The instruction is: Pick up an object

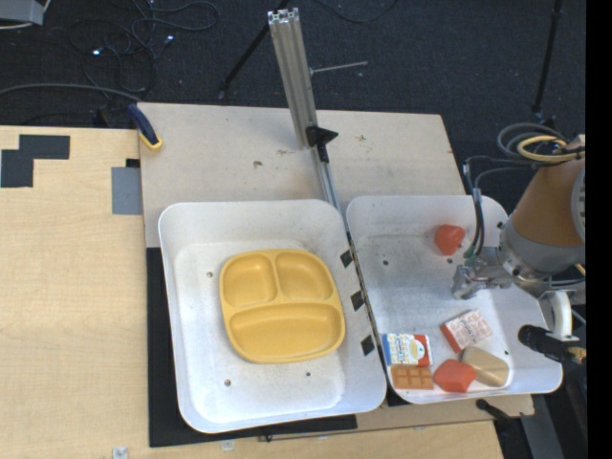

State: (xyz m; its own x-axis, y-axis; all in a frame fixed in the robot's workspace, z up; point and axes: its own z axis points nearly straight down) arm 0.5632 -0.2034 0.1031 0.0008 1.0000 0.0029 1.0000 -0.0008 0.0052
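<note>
The right bin (pixel 411 220) holds several small items. An orange-red rounded piece (pixel 448 238) lies near its far side. A pink-and-white packet (pixel 467 330) sits toward the front right, with a small white carton (pixel 407 349), a brown waffle (pixel 413 377), a red block (pixel 454 376) and a tan bread-like piece (pixel 488 364) along the front edge. My gripper (pixel 470 281) hangs low over the bin's right part, between the orange-red piece and the packet. Nothing shows in its grasp.
The left bin (pixel 191 256) holds a yellow three-compartment plate (pixel 281 304). A metal post (pixel 295 75) rises behind the bins. My arm's orange band (pixel 547 204) and grey wrist overhang the right bin's right rim. Cables lie on the dark floor beyond.
</note>
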